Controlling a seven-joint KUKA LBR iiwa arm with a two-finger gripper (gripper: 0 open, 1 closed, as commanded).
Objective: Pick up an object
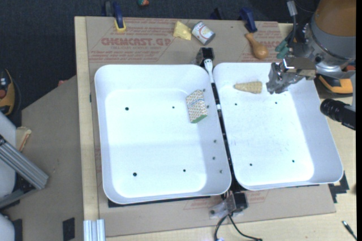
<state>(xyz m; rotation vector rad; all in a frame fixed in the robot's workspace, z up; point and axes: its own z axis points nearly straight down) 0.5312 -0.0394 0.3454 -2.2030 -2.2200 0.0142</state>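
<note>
A tan cone-shaped object [249, 87] lies near the back edge of the right bin [283, 172]. A small green and white patterned box [196, 106] rests at the right side of the left bin [147, 177]. My gripper [275, 85] hangs just to the right of the cone, low over the right bin's back part. Nothing shows between its fingers.
On the bench behind the bins lie a yellow wedge [182, 31], a small white and brown box [203, 33] and a tan pear-shaped piece [257, 46]. Blue clamps [118, 15] sit at the back edge. A black marker [207, 59] lies between the bins' back corners.
</note>
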